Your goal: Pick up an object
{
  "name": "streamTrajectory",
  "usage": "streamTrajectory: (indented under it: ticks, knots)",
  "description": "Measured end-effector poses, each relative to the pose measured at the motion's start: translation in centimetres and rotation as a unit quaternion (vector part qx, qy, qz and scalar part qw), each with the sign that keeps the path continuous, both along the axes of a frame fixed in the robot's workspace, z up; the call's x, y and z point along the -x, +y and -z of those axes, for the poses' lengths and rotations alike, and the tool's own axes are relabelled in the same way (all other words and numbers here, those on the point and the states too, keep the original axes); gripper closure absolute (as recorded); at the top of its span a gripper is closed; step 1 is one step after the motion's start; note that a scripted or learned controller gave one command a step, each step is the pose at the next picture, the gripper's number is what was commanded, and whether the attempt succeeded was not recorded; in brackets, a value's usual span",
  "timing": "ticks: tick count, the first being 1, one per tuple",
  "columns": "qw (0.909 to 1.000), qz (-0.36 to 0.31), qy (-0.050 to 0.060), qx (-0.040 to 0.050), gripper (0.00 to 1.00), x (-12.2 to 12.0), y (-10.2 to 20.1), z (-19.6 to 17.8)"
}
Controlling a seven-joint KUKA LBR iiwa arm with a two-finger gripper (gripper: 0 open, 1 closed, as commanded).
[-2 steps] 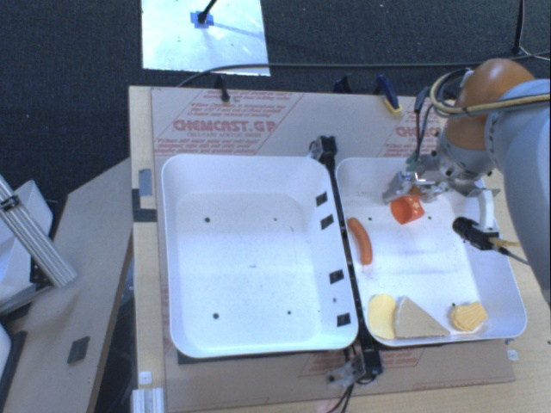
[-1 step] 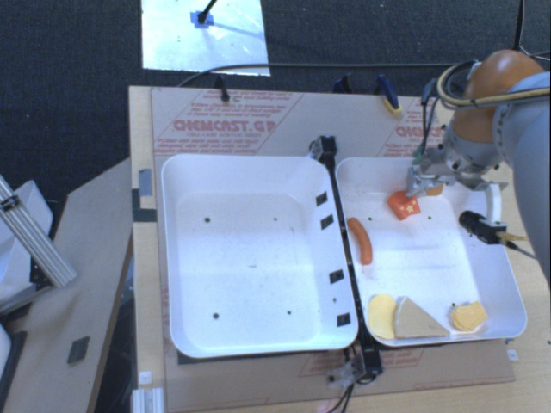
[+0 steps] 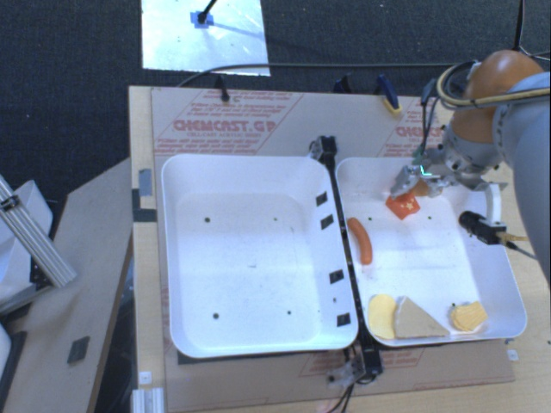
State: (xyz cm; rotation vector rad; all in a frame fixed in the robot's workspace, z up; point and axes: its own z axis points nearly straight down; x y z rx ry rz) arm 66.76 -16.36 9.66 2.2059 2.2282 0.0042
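Camera view: the tool (image 3: 411, 184) is lowered into the right bin (image 3: 508, 299), poised at the orange-red block (image 3: 403, 205) near the far wall, presumably for a grasp; whether it is clenched cannot be told.

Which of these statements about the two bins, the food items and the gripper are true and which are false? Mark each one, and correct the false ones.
1. The gripper is over the right bin. True.
2. The orange-red block lies in the left bin. False: it lies in the right bin, just under the gripper.
3. The sausage lies near the divider between the bins. True.
4. The tan wedge sits at the far end of the right bin. False: it lies along the near edge, between the pale yellow disc and the yellow lump.
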Motion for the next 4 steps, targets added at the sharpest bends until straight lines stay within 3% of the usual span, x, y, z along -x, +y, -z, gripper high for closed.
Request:
streamTrajectory:
  ticks: [1,2,3,4]
  knots:
    - [1.0000,0.001,0.003,-0.0021,0.00,0.9,4.2,1.3]
    - [1.0000,0.001,0.000,-0.0008,1.00,0.7,3.9,0.0]
    - [1.0000,0.005,0.003,-0.0012,1.00,12.1,4.4,1.1]
    - [1.0000,0.005,0.001,-0.0001,0.00,11.8,4.4,1.1]
